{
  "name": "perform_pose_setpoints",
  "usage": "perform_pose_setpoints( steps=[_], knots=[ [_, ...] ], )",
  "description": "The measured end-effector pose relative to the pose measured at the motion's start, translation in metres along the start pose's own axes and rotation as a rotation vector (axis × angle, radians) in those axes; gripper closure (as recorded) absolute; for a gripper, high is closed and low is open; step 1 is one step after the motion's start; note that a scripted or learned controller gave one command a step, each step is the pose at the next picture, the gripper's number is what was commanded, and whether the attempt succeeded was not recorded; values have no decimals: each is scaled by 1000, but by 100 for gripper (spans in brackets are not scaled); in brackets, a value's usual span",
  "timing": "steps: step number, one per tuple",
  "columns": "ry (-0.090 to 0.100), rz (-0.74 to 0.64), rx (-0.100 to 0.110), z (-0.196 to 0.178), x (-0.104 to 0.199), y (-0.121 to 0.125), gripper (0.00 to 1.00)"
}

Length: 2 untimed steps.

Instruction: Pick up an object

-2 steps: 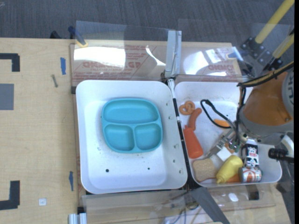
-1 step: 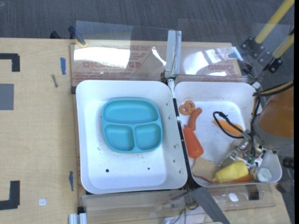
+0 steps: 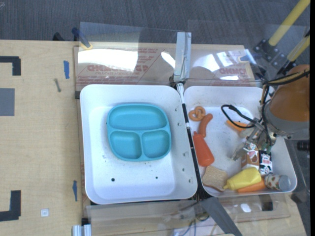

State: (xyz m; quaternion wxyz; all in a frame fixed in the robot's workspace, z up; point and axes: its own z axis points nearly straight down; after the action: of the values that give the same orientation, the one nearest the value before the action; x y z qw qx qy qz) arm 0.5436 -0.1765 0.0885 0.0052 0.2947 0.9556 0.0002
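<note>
- The arm (image 3: 288,102) reaches in at 3 o'clock over the right bin (image 3: 290,168); its gripper (image 3: 252,142) hangs low above the toys, and I cannot tell how it is set.
- Under it, toward 5 o'clock, lie a yellow bottle (image 3: 242,177), a cracker (image 3: 214,177) and an orange bottle (image 3: 203,150).
- A pretzel (image 3: 197,113) lies at 11 o'clock in that bin.
- The left bin (image 3: 93,146) holds a blue divided plate (image 3: 139,132).
</note>
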Motion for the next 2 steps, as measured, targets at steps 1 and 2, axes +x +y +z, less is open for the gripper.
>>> perform_pose_setpoints(
  steps=[1, 2],
  knots=[
    [0, 73, -2, 0, 26, -30, 0],
    [-10, 72, -6, -13, 23, -28, 100]
  ],
)
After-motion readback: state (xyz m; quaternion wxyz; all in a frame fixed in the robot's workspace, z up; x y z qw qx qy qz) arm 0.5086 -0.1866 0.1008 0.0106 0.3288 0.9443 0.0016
